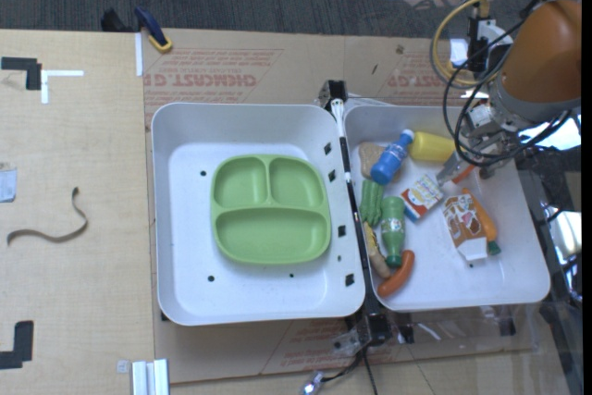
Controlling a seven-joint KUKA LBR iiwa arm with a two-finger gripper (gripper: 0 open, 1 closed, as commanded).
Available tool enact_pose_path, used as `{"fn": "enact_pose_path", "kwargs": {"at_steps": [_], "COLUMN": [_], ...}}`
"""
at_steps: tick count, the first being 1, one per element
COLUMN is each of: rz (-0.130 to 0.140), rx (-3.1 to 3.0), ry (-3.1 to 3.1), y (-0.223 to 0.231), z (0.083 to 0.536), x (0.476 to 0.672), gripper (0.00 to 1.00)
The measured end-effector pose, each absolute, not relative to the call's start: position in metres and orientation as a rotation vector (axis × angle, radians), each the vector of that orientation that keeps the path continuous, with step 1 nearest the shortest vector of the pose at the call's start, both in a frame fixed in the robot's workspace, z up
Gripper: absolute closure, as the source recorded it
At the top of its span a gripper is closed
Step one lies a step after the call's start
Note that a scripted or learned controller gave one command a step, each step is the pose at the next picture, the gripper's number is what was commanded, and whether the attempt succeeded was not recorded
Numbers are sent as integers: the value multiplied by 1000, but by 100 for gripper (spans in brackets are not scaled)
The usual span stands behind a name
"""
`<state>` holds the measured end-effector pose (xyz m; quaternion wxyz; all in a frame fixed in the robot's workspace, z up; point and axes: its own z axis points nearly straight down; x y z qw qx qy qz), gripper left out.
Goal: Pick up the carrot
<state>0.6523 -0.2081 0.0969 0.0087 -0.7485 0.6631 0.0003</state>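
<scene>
Hovering over the right bin [527, 282] near its back right, the end effector [460, 169] hangs low among the clutter; whether it is parted or closed I cannot tell. To do this step well, it should come down with the jaws straddling the carrot's narrow width, clear of neighbours. The carrot [482, 222], orange with a green tip, lies just in front of the end effector, resting slantwise on a white carton [461, 229]. A snack packet [422, 196] sits to its left, a yellow bottle [431, 146] behind.
</scene>
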Motion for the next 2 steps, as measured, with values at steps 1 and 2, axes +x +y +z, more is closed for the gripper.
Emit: {"fn": "enact_pose_path", "kwargs": {"at_steps": [1,2], "rz": [4,1], "rx": [-2691,-2686], "ry": [1585,1590], "y": [-205,-204], "z": [94,104], "x": [607,609], "gripper": [0,100]}}
